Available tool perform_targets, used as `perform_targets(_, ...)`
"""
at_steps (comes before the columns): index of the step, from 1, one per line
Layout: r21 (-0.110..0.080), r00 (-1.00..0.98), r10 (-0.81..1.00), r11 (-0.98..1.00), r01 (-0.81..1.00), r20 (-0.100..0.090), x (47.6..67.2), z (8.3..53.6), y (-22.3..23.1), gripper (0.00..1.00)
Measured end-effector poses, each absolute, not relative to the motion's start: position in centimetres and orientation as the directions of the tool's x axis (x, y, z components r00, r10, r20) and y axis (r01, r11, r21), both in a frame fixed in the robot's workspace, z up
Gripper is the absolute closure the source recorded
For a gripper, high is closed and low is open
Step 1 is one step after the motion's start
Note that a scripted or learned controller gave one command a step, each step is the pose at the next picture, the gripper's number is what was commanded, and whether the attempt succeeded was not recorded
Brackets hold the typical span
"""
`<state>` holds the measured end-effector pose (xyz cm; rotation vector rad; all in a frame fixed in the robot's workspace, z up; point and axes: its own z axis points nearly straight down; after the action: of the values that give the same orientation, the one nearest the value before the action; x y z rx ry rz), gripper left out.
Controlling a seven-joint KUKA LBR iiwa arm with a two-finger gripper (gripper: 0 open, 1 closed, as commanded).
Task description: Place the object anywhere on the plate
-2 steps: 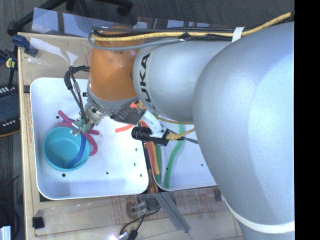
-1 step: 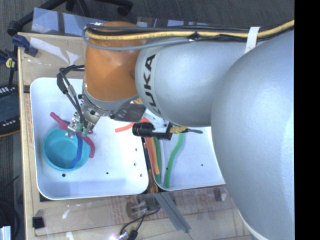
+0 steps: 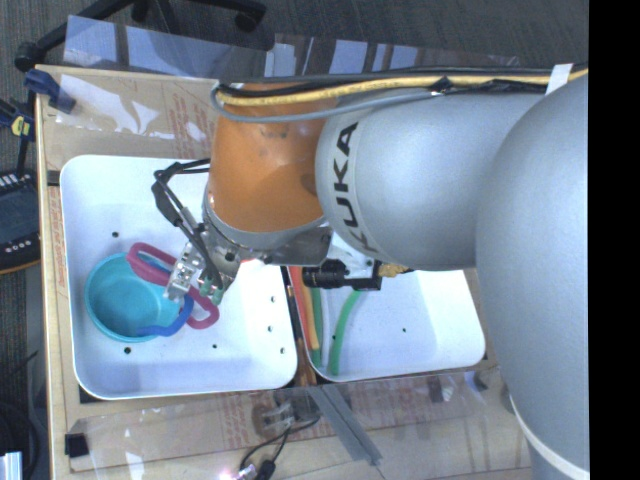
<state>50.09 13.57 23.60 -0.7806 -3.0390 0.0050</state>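
Gripper [image 3: 190, 276] over blue plate [image 3: 118, 303] rim, grip unclear, pink loop [image 3: 150, 260] perhaps touching.

Turquoise round plastic plate [image 3: 120, 298] sits lower left, a pink-magenta loop [image 3: 150, 260] and blue curved piece [image 3: 178, 318] against it; both shallow bins [image 3: 180, 368] white, arm [image 3: 400, 178] grey, banded orange.

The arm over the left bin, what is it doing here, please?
The grey and orange KUKA arm reaches in from the right and hangs its tool low over the left white bin. The tool is right at the edge of a turquoise plate, among pink and blue loop-shaped pieces lying there. I cannot tell if it grips anything. Coloured sticks lie in the right bin.
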Motion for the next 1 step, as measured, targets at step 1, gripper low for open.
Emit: perform_targets(1,-0.003,-0.925,0.380,0.925,0.380,0.002,54.61,21.12,12.06,1.00)
